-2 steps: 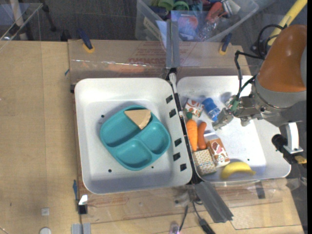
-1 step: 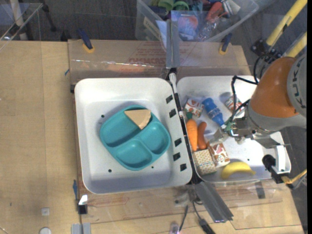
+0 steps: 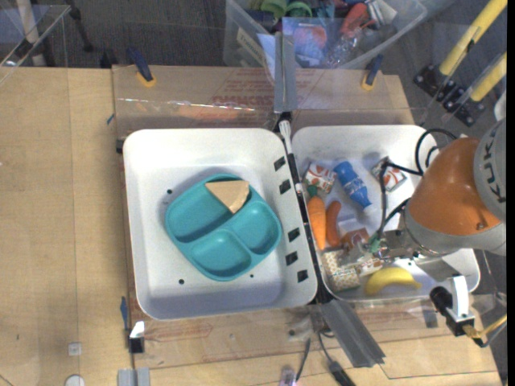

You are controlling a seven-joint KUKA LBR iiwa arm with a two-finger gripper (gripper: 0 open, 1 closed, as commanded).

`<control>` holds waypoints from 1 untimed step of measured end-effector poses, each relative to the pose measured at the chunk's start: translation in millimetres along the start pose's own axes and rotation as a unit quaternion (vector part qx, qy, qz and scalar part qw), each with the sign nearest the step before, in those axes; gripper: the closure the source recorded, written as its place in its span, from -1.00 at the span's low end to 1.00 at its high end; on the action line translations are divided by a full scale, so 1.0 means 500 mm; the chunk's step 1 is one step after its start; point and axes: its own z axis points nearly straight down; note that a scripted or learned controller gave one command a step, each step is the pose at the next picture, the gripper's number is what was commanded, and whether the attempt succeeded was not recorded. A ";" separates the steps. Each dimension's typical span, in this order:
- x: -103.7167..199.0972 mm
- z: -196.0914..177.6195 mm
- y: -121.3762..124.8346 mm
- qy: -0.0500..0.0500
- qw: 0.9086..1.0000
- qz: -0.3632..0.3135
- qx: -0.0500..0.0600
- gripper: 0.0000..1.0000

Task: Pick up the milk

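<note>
You can see the small white milk carton with red print (image 3: 393,177) lying near the back of the right-hand white bin (image 3: 354,135), not yet lifted. The pincer (image 3: 378,248) is low among the food toys; its state can't be told.

Even overhead light is washing the white bins (image 3: 137,215) nearly shadowless, while the whole frame is looking soft, perhaps slightly blurred.
</note>
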 end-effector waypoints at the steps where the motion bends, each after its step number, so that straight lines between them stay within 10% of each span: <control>1: -0.003 -0.020 0.001 -0.001 1.000 0.001 -0.001 1.00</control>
